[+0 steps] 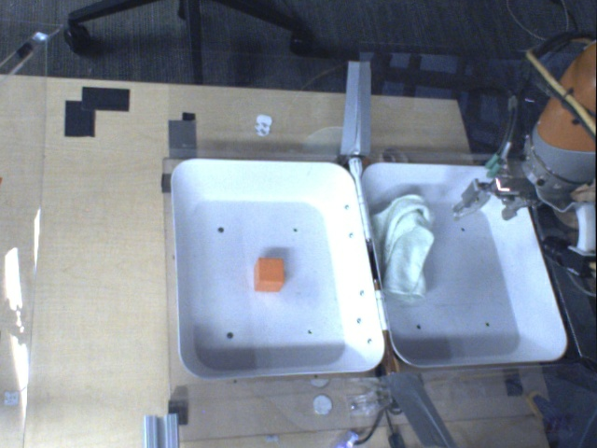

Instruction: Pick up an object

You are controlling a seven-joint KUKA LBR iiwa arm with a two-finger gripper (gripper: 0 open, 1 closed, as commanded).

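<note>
Where the cloth lies, gripper hovers near

Two shallow white bins sit side by side. An orange cube rests near the middle of the left bin. In the right bin, a crumpled white cloth lies against the shared divider. The gripper hovers near that bin's upper right corner, well apart from the cloth.

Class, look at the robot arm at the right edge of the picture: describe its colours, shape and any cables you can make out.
The rounded grey arm carries an orange band above the wrist. Its small metallic hand is pale silver with thin angular parts and a small greenish mark near its top. Thin dark cables loop behind the arm at the upper right.
</note>
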